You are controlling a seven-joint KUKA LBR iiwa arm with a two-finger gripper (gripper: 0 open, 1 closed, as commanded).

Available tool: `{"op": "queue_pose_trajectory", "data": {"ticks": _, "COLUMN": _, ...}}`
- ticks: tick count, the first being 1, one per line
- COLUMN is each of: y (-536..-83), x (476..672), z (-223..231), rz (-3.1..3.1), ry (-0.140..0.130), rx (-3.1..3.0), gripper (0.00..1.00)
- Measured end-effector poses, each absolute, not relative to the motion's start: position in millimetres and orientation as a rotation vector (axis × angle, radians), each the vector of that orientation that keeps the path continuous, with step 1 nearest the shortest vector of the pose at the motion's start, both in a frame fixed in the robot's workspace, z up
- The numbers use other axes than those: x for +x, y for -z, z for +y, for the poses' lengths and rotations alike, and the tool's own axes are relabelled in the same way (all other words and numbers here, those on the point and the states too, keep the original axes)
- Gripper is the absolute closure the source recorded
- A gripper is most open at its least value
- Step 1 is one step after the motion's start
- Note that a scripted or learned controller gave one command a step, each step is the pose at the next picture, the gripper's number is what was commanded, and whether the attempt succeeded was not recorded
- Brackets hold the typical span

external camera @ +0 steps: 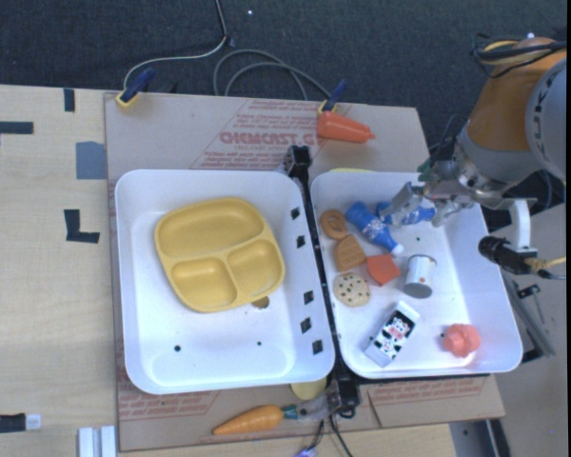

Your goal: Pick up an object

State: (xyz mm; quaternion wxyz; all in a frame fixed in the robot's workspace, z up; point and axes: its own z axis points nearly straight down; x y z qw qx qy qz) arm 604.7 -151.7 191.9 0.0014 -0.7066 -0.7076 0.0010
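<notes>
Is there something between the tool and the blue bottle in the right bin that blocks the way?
Nothing visible does. The tool hangs over the right bin, just right of the blue bottle, with no object between them. The orange block and the small can lie lower, out of the way.

A robotics lab: two white bins (133, 284) clamped to a cardboard-covered worktop (257, 136), cables behind it, toy food inside.

My way into the right white bin (485, 284) is crowded by the blue bottle (371, 225), orange block (383, 269) and small silver can (419, 274).
</notes>
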Motion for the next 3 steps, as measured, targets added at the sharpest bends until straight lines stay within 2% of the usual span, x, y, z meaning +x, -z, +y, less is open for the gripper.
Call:
{"op": "queue_pose_trajectory", "data": {"ticks": 1, "y": -80, "x": 642.1, "z": -137, "rz": -2.225, "ry": -0.008, "rx": -2.216, "gripper": 0.0}}
{"op": "queue_pose_trajectory", "data": {"ticks": 2, "y": -86, "x": 645.9, "z": -100, "rz": -2.228, "ry": -0.001, "rx": -2.221, "gripper": 0.0}}
{"op": "queue_pose_trajectory", "data": {"ticks": 3, "y": -94, "x": 645.7, "z": -101, "rz": -2.227, "ry": -0.001, "rx": -2.221, "gripper": 1.0}}
